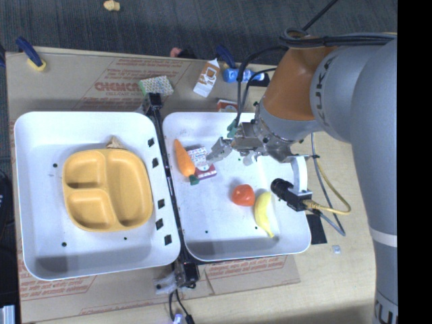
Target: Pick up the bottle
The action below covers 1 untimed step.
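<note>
Grey and orange, my arm reaches into the right bin [223, 250] from its far corner, and my hand [219, 148] hangs over the upper middle of that bin. From this slant I cannot tell whether my hand is open or closed, and nothing shows clearly gripped in it.

The bottle [201, 165] lies flat on the bin floor just beside my hand, down and to the left of its tip. It has a white and red label and a green end that points away from me. I cannot say for sure whether I touch it.

An orange carrot [181, 158] lies just past the bottle, on the side away from my hand, close to the bin's left wall. A red tomato [243, 194] sits below my hand, near but apart. A yellow banana [263, 213] lies just beyond the tomato, toward the lower right corner.

Well apart from my hand, across the divide, the left bin [27, 137] holds a yellow divided plate [108, 187]. Both bins rest on a brown cardboard-covered surface [101, 79]. On it, above my hand and past the bin's edge, lies a small white and orange carton [208, 77].
</note>
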Motion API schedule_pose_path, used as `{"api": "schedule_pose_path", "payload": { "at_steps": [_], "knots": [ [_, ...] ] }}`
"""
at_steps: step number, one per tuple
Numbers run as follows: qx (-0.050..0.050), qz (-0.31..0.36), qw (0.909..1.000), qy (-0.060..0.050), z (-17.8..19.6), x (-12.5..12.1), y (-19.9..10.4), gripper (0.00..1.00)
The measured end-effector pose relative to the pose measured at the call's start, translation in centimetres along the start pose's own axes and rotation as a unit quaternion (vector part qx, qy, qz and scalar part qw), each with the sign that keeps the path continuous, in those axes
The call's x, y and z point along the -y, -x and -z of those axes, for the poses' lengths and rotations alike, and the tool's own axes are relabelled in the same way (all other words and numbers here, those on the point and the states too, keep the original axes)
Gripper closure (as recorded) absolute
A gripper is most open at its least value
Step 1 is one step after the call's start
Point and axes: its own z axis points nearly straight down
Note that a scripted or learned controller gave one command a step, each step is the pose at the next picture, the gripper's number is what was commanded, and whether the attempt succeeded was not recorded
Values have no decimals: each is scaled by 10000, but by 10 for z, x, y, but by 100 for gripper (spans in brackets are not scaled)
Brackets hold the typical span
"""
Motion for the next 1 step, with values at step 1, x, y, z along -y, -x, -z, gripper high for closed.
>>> {"api": "schedule_pose_path", "payload": {
  "at_steps": [1],
  "knots": [
    [-2,23,10000,-13,10,0,0,100]
  ]
}}
